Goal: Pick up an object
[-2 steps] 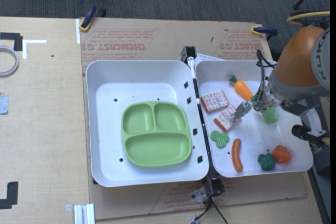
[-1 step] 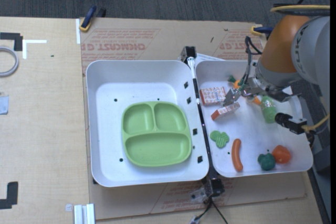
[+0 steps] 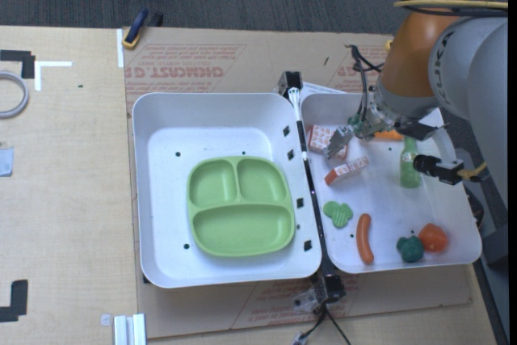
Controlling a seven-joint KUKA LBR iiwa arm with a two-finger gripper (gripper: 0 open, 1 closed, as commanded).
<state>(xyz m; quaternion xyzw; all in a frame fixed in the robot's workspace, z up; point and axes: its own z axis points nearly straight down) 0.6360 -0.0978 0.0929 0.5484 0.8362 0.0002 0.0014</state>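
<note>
The right bin (image 3: 452, 210) holds several toy foods. A red and white packet (image 3: 320, 137) lies at its upper left, and a red and white box (image 3: 347, 170) lies just below it. My gripper (image 3: 346, 135) hangs low over the bin's upper left, right beside the packet and above the box. Nothing is visibly held. A green bottle (image 3: 409, 164) stands to the right of the gripper. An orange piece (image 3: 389, 136) peeks out behind the wrist.
Lower in the right bin lie a green leafy piece (image 3: 338, 213), an orange sausage (image 3: 365, 238), a dark green vegetable (image 3: 409, 248) and a red-orange fruit (image 3: 435, 237). The left bin (image 3: 161, 141) holds a green divided plate (image 3: 241, 206). The arm (image 3: 452, 61) crosses the upper right.
</note>
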